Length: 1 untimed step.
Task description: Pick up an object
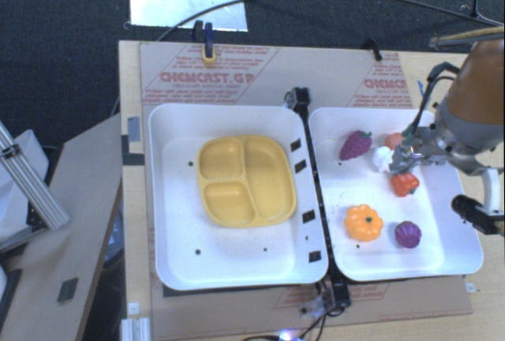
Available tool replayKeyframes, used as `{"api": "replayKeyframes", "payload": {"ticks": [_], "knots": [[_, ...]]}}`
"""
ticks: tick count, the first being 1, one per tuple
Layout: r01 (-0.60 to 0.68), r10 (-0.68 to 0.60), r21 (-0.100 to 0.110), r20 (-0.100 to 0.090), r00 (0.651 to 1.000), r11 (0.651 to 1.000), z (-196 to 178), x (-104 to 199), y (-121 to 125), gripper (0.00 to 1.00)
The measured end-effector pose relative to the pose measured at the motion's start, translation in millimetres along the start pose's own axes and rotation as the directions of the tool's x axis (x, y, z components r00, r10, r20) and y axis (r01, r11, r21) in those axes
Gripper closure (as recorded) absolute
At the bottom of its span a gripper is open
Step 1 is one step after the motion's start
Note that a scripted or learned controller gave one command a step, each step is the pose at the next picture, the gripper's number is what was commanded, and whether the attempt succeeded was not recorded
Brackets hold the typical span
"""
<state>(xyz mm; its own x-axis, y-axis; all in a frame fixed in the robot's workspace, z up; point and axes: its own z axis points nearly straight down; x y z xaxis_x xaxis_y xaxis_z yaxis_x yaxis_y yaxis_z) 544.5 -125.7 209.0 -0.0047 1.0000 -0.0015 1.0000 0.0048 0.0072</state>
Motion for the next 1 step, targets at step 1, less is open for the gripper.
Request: {"api": "replayKeyframes", "payload": {"ticks": [1], "knots": [[0.006, -0.006, 0.004, -0.003, 1.000, 1.000, -6.6, 56.5, 10.0, 1.00]]}}
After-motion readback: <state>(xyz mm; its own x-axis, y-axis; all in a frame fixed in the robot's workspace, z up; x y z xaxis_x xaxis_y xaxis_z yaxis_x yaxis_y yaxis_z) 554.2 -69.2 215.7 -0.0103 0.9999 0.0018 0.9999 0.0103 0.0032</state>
